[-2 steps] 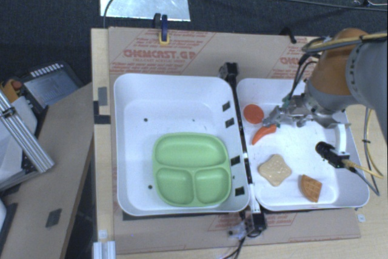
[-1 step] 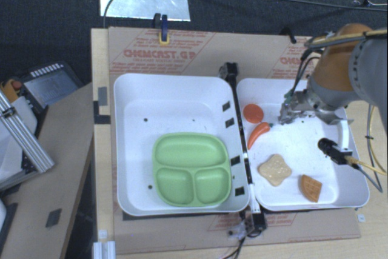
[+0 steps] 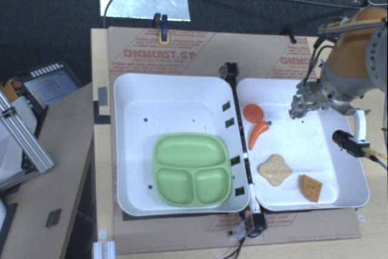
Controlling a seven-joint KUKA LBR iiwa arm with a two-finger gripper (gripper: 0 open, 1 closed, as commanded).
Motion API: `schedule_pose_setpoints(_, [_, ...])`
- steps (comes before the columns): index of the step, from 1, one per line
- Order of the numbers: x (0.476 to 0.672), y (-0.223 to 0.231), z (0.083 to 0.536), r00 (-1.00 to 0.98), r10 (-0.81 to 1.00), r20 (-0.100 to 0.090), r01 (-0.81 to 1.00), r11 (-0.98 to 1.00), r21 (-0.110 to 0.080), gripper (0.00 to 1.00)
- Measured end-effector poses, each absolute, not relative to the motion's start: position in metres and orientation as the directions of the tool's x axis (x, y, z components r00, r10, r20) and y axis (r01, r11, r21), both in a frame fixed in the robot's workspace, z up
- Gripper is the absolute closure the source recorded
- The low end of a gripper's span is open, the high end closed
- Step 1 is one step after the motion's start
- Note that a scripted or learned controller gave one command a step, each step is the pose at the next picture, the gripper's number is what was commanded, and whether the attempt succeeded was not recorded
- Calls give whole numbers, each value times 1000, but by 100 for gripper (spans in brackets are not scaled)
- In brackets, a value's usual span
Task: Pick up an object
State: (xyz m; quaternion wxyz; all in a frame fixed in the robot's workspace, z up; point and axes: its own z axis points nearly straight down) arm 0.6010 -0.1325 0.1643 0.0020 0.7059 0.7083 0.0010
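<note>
Brown board (image 3: 182,51) printed "CHEMCAST GP" in red covers the bench under two white bins. A green divided plate (image 3: 191,168) lies in the left bin (image 3: 139,100). The right bin (image 3: 345,179) holds a round orange piece (image 3: 253,112) touching an orange carrot (image 3: 257,132) near the divider, with a beige cookie (image 3: 274,170) and a brown wafer (image 3: 310,187) toward the front. The gripper (image 3: 298,111) hangs over the right bin's back part, well apart from the food; whether it is spread or closed I cannot tell. Nothing sits in it.
</note>
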Motion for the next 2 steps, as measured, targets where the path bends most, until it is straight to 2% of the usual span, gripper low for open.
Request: schedule_pose_setpoints(2, [601, -124, 267, -5, 1000, -1, 1000, 5, 7, 100])
